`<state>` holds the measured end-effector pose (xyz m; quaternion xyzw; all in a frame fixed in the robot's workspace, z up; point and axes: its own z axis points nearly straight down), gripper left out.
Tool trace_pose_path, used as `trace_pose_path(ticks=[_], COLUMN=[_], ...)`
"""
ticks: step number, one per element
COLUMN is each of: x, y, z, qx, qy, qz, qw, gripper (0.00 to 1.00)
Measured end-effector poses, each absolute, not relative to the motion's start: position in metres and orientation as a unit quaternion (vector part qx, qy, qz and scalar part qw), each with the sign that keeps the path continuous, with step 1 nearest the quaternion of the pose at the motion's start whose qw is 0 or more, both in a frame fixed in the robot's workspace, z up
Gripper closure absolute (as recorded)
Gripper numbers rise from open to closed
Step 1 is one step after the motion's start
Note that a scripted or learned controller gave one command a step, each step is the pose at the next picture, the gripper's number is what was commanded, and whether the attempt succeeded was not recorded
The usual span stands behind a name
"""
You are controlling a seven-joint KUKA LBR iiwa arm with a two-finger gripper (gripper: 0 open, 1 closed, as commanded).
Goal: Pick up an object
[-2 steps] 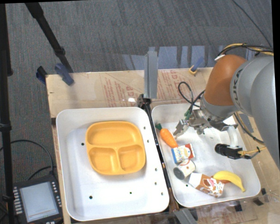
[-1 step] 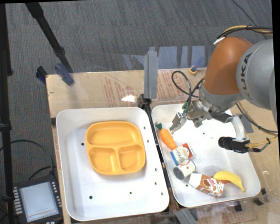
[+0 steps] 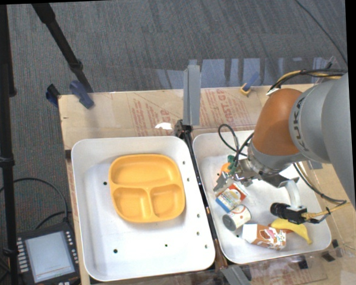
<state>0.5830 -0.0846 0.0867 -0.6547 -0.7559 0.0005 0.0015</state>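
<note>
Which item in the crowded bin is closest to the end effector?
The small white-and-red carton, right beside the end effector; the cup, brown carton and banana lie farther off.

We record one arm (image 3: 325, 119): thick, rounded grey casing, smooth and matte. We note a broad glossy orange band (image 3: 276, 125) above the wrist, a thin black cable (image 3: 227, 134) looping beside it, and a small dull-metal claw (image 3: 227, 179).

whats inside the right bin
In the right bin lie a small red-and-white carton, a white cup on its side, an orange-brown packet and a banana. The arm hangs over the bin's far right part, so whatever is beneath it is hidden.
</note>
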Motion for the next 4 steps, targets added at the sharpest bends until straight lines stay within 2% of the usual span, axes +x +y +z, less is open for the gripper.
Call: trace_pose_path(ticks=[1, 2, 3, 4], x=[0.569, 0.607, 0.607, 0.64], y=[-0.074, -0.079, -0.081, -0.064], z=[0.187, 0.087, 0.096, 0.197], qx=[-0.713, -0.655, -0.657, -0.668], qy=[-0.702, -0.756, -0.754, -0.744], qz=[0.0007, 0.0001, 0.0004, 0.0004], qw=[0.001, 0.0, 0.002, 0.0], gripper=[0.0, 0.0, 1.0, 1.0])
